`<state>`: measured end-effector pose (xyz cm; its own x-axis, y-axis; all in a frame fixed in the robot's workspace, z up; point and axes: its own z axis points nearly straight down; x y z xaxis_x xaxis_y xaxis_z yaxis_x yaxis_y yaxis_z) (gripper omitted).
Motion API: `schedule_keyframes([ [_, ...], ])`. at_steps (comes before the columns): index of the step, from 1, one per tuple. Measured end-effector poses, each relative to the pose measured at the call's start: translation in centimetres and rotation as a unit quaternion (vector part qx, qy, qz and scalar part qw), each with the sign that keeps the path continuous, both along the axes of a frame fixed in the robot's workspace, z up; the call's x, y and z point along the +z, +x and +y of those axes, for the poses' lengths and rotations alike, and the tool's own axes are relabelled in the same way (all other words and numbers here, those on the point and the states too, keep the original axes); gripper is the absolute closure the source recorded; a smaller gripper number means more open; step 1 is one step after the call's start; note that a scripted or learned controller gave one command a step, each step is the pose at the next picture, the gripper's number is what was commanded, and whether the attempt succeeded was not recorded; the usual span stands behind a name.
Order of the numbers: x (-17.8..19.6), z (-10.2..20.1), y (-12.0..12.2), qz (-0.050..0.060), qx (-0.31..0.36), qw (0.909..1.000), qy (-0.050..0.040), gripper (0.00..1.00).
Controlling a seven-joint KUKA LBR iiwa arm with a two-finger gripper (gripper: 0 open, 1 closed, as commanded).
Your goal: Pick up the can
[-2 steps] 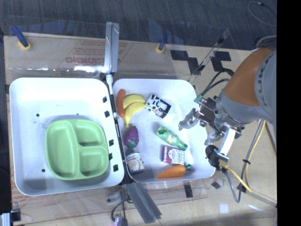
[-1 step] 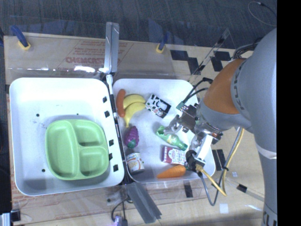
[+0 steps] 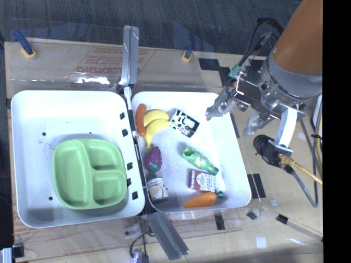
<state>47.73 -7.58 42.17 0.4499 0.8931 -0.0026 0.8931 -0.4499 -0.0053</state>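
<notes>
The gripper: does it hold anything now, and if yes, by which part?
Nothing is held. The gripper is open above the right bin's far right edge, with nothing between its fingers. The can lies at the bin's near left corner, untouched.

Bins point(image 3: 22, 147) glossy white plastic — tray point(image 3: 90, 172) matt green plastic.

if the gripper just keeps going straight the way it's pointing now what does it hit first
The gripper hangs over the right bin's right rim, apparently pointing down. Going straight, it would probably meet that rim or the bare floor beside it, not the can. Depth is unclear from this slanted view.
</notes>
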Motion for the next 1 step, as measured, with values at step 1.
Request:
schedule_keyframes([
  [1,1.78,1.31,3.49,0.0,0.063,0.998,0.0001,0.0],
])
